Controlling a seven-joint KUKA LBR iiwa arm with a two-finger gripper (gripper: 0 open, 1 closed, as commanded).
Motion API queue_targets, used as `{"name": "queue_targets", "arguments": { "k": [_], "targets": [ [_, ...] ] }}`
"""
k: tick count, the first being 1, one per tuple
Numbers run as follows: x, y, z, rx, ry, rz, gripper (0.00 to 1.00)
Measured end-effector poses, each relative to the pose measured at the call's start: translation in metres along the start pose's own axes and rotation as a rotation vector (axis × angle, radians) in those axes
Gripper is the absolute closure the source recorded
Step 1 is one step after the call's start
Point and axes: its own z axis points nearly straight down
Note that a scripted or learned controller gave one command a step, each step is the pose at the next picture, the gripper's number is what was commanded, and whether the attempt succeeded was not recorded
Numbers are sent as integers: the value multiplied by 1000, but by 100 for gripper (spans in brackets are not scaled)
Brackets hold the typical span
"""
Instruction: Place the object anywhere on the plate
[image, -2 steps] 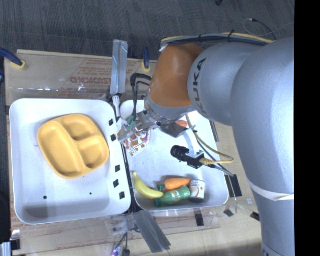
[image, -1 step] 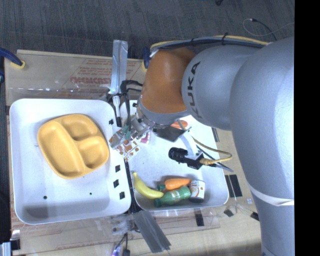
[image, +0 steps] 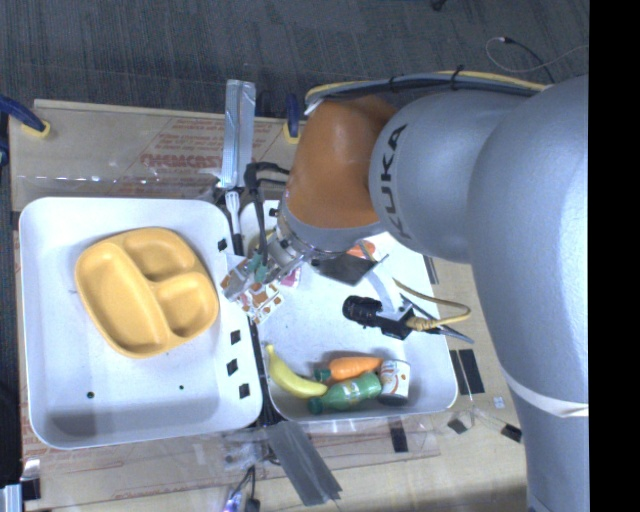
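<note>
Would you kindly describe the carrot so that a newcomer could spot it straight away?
Look in the right white bin, along its near edge, where a few toy foods lie together. The carrot lies there, between the yellow banana and a small can, just above the green bottle. It alone is orange.

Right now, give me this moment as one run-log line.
arm: over right bin | plate: left bin, bare | banana, carrot, green bottle: right bin | placed: no

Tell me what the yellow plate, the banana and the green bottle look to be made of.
Yellow plate: likely moulded plastic, matte; uniform colour, soft rounded compartment dividers.
Banana: probably plastic toy fruit; smooth, even yellow, slight sheen.
Green bottle: seemingly plastic, glossy, with a paler label band; too small to be sure.
</note>
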Motion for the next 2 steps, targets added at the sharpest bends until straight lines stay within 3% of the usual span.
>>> {"name": "queue_targets", "arguments": {
  "k": [1,2],
  "targets": [
    [0,0,0,0,0,0,0],
    [-26,-12,-55,-5,-3,119,0]
  ]
}}
